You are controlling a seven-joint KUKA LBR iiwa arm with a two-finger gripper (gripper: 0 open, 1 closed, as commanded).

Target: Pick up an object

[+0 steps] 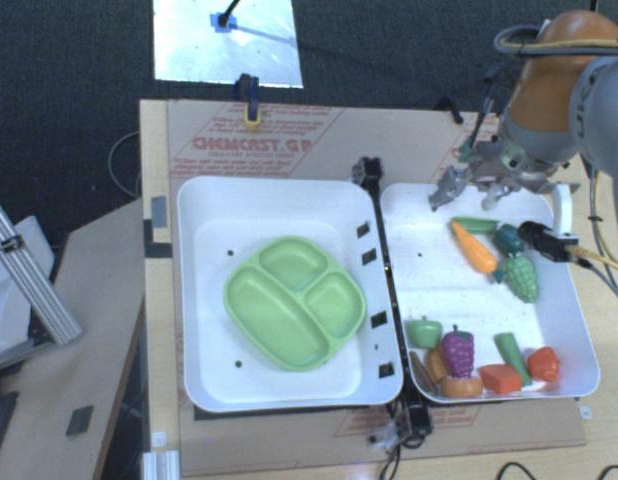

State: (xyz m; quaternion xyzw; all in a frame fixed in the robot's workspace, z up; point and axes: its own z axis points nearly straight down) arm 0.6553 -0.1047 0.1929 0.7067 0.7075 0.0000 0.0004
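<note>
The tool (pixel 471 186) hangs over the far rim of the right bin (pixel 574 313) with its fingers apart and nothing between them; the nearest candidate, a toy carrot (pixel 473 247), lies just in front of it. The carrot touches the green items beside it, so a descent risks a glancing or double contact. The crowded toy food at the near edge poses the same risk.

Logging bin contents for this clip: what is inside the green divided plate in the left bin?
The green divided plate lies flat in the left bin. All three of its compartments show bare green with nothing in them. The bin floor beneath the plate is covered.
</note>
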